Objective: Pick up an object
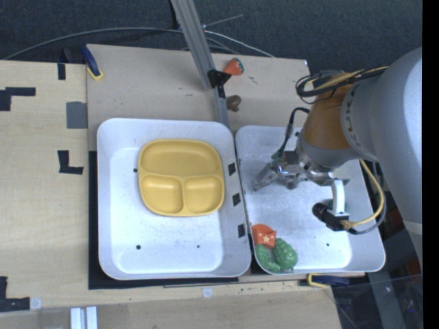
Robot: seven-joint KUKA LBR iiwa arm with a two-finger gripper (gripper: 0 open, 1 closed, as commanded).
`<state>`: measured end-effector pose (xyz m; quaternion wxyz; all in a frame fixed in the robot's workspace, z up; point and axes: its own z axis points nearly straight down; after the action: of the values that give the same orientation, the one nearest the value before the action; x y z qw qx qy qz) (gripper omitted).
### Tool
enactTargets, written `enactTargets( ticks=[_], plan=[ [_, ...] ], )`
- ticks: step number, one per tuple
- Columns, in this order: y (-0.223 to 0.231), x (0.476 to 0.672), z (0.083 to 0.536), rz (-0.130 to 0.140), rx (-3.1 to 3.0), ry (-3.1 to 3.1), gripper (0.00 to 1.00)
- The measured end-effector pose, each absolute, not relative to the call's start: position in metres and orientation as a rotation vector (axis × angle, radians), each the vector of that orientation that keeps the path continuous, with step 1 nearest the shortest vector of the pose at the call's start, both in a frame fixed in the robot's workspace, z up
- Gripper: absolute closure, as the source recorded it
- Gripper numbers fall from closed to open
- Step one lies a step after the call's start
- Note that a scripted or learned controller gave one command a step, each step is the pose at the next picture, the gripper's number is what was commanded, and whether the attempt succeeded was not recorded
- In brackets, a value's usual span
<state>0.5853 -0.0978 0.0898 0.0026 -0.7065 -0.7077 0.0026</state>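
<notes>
One green toy (278, 256) w/ red-orange patch.

Gripper (269, 177) low over right bin (357, 252), apart from green toy (280, 256).

Yellow divided plate (182, 177): rounded-rectangular, three compartments — one long across the far side, two smaller along the near side. Lies flat and upright in the left bin (113, 184), in its far half, nearer the bin's right wall than its left. Nothing on it.

Green toy (280, 255): small, lumpy, leafy-looking piece. Lies in the near-left corner of the right bin (357, 252), close against the near rim.

Orange-red piece (264, 236): small, flattish, with a pale mark on top. Touches the green toy on its far-left side, beside the wall dividing the two bins.
</notes>
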Motion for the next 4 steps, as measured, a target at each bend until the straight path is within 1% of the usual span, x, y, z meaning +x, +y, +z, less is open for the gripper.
enactTargets(
  ticks=[1,2,3,4],
  plan=[
    [-0.097,0.587,0.103,0.004,-2.215,-2.223,1.00],
    [-0.101,0.579,0.160,-0.003,-2.222,-2.225,1.00],
    [-0.107,0.572,0.216,-0.004,-2.223,-2.225,1.00],
    [-0.106,0.573,0.236,-0.001,-2.221,-2.224,1.00]
  ],
)
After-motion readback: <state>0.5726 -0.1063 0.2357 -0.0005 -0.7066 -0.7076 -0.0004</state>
